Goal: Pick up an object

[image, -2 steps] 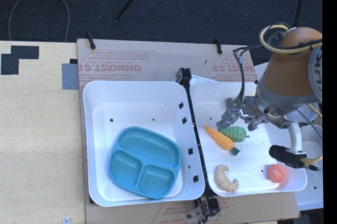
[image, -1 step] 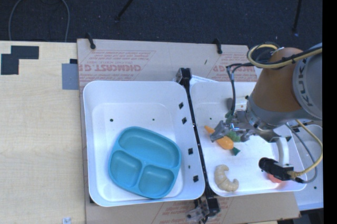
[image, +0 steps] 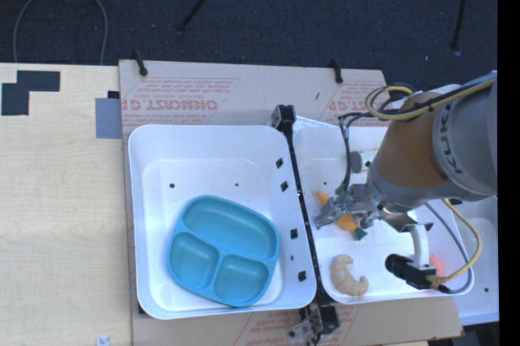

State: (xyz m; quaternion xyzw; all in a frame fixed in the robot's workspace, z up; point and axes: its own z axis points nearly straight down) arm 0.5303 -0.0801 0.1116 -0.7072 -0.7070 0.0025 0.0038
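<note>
- Locate the blue divided plate (image: 223, 250) in the left bin (image: 154, 149), left of the centre divider (image: 294, 198).
- Right of the divider, find the claw (image: 345, 214) low in the right bin (image: 313, 143), clamped on a small orange object (image: 348, 222).
- Below the claw, note the cream croissant-shaped piece (image: 348, 275), lying apart from it.

The 2 white bins (image: 150, 174) look like smooth, slightly glossy plastic. The blue divided plate (image: 223, 249) is smooth plastic with a soft sheen. Under the bins lies brown printed cardboard (image: 244, 92), matt. The bench (image: 57, 214) shows pale wood grain, matt. The arm (image: 443, 153) has a smooth grey shell and an orange band with a dull shine.
</note>
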